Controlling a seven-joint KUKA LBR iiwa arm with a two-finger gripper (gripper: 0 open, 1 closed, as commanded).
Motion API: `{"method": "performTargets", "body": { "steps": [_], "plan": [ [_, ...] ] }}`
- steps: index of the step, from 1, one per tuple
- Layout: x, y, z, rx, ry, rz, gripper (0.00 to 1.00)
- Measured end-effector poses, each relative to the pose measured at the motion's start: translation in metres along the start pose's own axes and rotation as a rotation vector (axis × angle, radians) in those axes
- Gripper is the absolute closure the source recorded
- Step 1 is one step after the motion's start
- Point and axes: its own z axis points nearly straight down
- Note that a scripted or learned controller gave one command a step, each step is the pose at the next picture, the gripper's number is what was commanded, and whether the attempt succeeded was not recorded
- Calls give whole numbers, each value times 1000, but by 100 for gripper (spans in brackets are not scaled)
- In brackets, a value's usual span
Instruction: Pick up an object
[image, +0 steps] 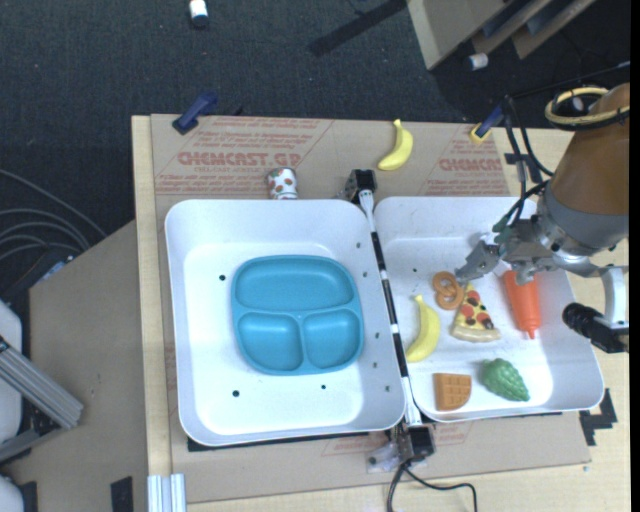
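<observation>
The right bin (570, 385) holds a pretzel (446, 290), a pizza slice (474, 318), an orange carrot (524, 304), a yellow banana (424, 331), a waffle (452, 390) and a green leafy vegetable (505, 380). My gripper (497, 268) hangs over the upper middle of this bin, reaching in from the right. Its fingers are spread open, one pointing toward the pretzel, the other above the carrot's top end. Nothing is between them.
The left bin (200, 250) holds a blue divided plate (297, 312). On the bench behind the bins lie a second banana (397, 148) and a small spotted toy (283, 183). Blue clips (194, 113) sit at the bench's far corners.
</observation>
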Motion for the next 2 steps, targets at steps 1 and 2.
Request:
{"method": "performTargets", "body": {
  "steps": [1,2],
  "plan": [
    [-43,9,102,-2,-1,0,0],
    [4,56,111,-4,-1,-1,0]
  ]
}}
